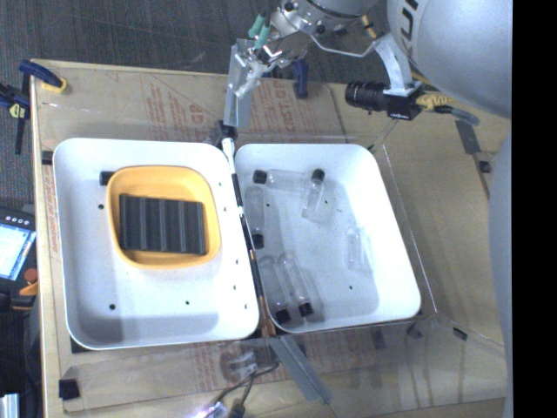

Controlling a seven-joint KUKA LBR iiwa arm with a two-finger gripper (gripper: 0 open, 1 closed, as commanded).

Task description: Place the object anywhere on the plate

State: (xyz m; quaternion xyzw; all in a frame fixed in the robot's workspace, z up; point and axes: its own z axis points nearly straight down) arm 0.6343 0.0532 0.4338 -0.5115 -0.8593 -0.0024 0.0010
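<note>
Camera view: the gripper (228, 133), its opening impossible to tell, is poised above the bins' back edge; a clear bottle (312, 197) must be fetched for the yellow plate (165, 181).

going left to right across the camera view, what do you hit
blue clamp at the bench's left corner → left bin → yellow plate with its dark ribbed insert → right bin holding clear vials with black caps → grey arm
</note>
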